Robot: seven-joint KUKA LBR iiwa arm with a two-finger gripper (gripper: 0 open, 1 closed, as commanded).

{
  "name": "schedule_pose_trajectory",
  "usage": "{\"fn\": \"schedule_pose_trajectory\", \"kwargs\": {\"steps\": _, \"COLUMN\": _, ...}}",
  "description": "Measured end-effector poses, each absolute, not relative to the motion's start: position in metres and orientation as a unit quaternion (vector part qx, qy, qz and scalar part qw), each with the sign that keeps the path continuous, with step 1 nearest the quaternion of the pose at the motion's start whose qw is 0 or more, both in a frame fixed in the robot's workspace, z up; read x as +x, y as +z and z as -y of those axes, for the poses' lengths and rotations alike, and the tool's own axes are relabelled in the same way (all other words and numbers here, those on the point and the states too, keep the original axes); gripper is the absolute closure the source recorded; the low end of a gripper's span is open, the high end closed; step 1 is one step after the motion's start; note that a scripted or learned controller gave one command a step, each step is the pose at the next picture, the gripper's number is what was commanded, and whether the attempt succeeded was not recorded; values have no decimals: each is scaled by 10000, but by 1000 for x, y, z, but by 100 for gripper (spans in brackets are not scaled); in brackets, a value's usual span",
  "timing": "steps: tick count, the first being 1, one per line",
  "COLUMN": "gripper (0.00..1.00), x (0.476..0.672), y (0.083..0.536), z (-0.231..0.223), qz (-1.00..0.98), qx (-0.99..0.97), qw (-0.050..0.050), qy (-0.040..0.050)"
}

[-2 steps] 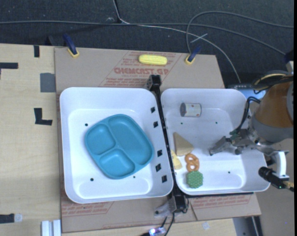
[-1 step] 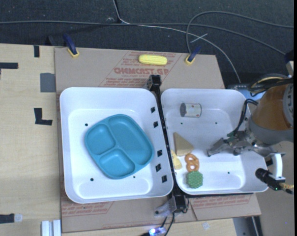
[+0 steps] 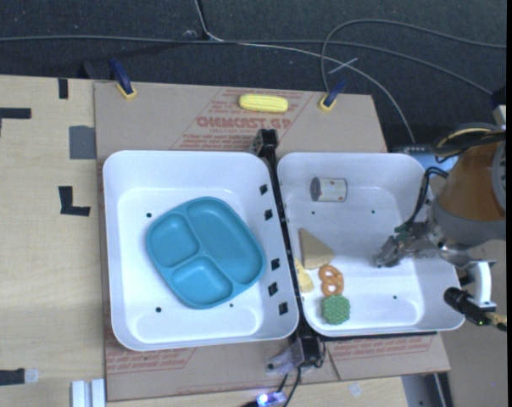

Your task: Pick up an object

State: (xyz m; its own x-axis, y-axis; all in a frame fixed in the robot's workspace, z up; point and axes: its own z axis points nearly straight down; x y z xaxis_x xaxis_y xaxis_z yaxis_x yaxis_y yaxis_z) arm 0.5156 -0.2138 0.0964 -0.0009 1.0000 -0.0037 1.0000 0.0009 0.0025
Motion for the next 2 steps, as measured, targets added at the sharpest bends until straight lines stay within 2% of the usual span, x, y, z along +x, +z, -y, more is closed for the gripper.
{"fn": "schedule_pose_trajectory", "kwargs": {"steps": 2, "gripper": 100, "x": 520, "y": 215, "z": 207, "qz": -7077, "qx": 7065, "qw": 21, "qy": 7}}
